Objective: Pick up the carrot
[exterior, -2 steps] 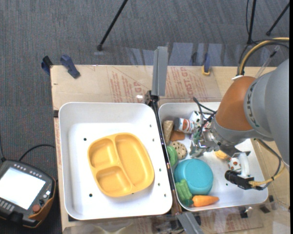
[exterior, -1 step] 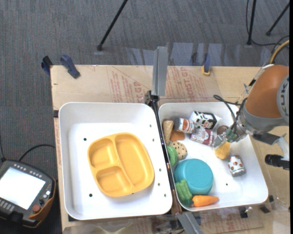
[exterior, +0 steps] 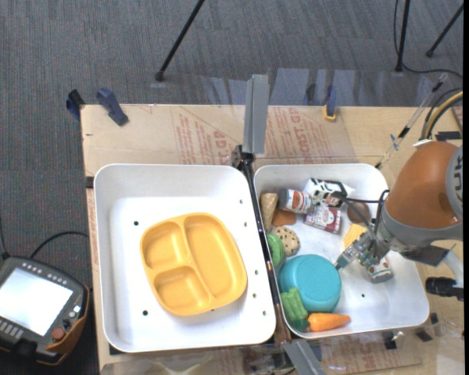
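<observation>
The carrot [exterior: 328, 322] lies at the right bin's [exterior: 402, 307] near edge, beside a teal bowl [exterior: 310, 282]. The gripper [exterior: 367, 258] hangs well apart; its grip can't be told.

left bin [exterior: 117, 201]: yellow divided plate [exterior: 193, 263]
right bin [exterior: 399, 303]: teal bowl [exterior: 310, 282], cookie [exterior: 288, 241], green toy [exterior: 294, 306]
floor: pendant [exterior: 33, 307]

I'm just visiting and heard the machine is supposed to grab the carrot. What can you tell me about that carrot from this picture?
The carrot is a small orange toy, smooth like plastic, tapering to a point on the picture's right. It lies flat on the floor of the right bin, near its front wall. Its thick end sits against a green item, and the teal bowl is just behind it. The gripper hovers farther back and to the right, not touching the carrot.
</observation>
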You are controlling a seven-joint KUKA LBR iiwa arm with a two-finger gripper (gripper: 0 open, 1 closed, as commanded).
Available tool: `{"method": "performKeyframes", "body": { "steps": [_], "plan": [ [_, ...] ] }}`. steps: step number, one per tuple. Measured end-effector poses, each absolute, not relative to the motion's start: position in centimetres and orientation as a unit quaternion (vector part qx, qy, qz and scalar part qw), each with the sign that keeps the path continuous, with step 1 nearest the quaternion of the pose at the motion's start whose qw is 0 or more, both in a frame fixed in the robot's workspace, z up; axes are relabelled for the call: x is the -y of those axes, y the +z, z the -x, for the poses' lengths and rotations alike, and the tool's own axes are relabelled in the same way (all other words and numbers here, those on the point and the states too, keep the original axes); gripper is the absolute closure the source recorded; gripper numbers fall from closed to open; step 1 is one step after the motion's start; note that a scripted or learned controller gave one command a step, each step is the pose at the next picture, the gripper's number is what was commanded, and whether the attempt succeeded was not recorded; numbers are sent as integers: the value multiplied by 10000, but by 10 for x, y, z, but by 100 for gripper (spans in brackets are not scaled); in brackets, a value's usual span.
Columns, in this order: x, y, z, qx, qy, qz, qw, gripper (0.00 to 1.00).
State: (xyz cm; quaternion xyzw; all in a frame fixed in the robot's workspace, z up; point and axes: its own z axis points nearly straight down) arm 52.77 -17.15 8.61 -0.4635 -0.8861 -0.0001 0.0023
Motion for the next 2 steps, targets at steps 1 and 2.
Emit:
{"method": "performKeyframes", "body": {
  "steps": [1,2],
  "plan": [
    [109,88,-562,9277,-13,3734,-11,100],
    [94,126,-548,9632,-7,2689,-8,100]
  ]
}}
